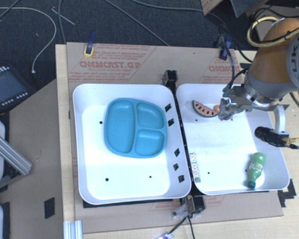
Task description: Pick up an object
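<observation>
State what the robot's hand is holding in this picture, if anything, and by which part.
It cannot be told. The hand sits at the right end of the watermelon slice toy, but the view doesn't settle a hold.

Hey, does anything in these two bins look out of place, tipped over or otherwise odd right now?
Only one small thing: the green bottle lies on its side near the front right corner of the right bin rather than standing. The watermelon slice rests flat beside the claw, and the blue plate sits flat in the left bin.

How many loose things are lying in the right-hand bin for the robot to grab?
2: a watermelon slice near the far left corner, beside the gripper, and a green bottle near the front right corner.
</observation>
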